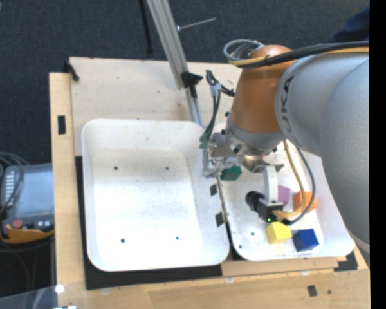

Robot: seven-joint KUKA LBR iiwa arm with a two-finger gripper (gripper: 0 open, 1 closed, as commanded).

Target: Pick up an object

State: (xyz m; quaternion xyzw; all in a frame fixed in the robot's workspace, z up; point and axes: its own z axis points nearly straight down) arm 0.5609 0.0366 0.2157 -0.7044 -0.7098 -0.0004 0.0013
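Dark carpet is seen around the wooden bench (61, 172), on which two white bins are set side by side. The end effector (220, 166) is held low over the left edge of the right bin (244, 243), with a green object (231, 171) just beside it; whether that object is gripped cannot be told. A yellow block (278, 232), a blue block (305, 239), a purple block (284, 193) and an orange piece (301, 201) are seen nearby in that bin.

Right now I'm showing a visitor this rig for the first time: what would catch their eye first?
The big grey arm with its orange band reaching in from the right, hanging over the right bin. Next, the bright blocks at that bin's near right: a yellow block, a blue block and a purple block. The wide left bin comes last.
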